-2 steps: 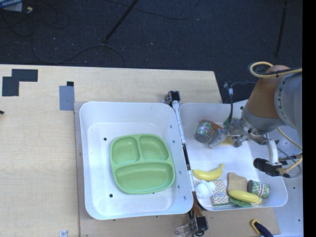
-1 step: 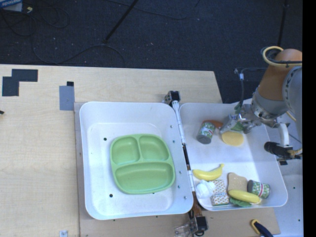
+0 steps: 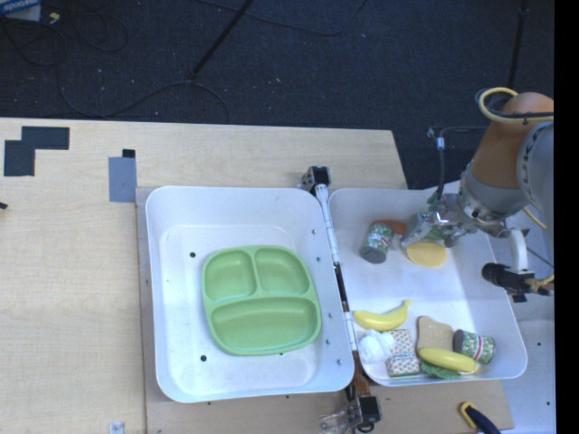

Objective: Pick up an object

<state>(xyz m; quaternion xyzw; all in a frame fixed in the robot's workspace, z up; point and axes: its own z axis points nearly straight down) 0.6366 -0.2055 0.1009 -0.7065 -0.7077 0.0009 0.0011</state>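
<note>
The end effector (image 3: 432,229) is lowered beside a yellow disc (image 3: 427,255) and can (image 3: 377,240); its opening cannot be told, perhaps obscured. One object should be centred before closing.

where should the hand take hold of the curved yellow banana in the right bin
Take the curved yellow banana across its thick middle, coming straight down from above. It lies flat with bare floor of the right white bin above it, while the white packet crowds its lower side.

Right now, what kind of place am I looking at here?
Most likely a robotics lab set up for picking trials. A wooden bench bears two white bins, one holding a green divided plate, the other toy food like a banana, with cables on dark carpet behind.
</note>
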